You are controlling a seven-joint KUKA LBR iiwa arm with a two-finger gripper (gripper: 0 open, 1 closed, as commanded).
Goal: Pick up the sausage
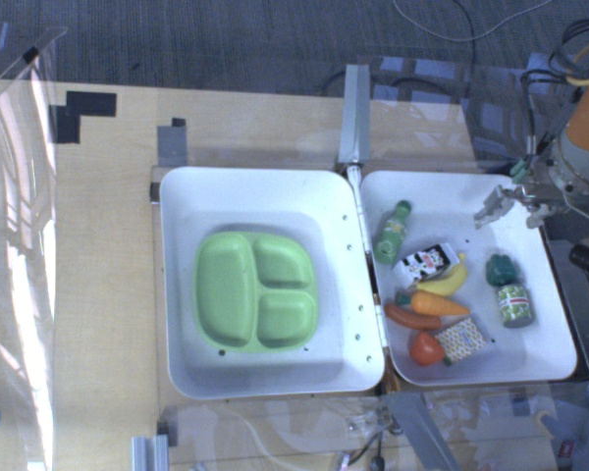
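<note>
Nearest the camera, the left white bin (177,361) holds a green divided plate (256,289), lying flat with its three compartments facing up. Right of the metal divider (354,116), the right white bin (555,356) carries the rest. A green bottle (391,232) lies tilted along its left side. Below that, the sausage (404,316), a reddish link, lies near the bin's left wall, just under a carrot (438,304) and touching or nearly touching it, with a tomato (425,348) just below. A small black-and-white carton (428,260) sits above a banana (446,282), and a patterned packet (461,340) rests beside the tomato. Further right are a dark green vegetable (502,269) and a small can (515,305) just below it. The gripper (510,209) hangs over the bin's upper right corner, well apart from the sausage, its fingers (492,209) spread apart with nothing between them.
</note>
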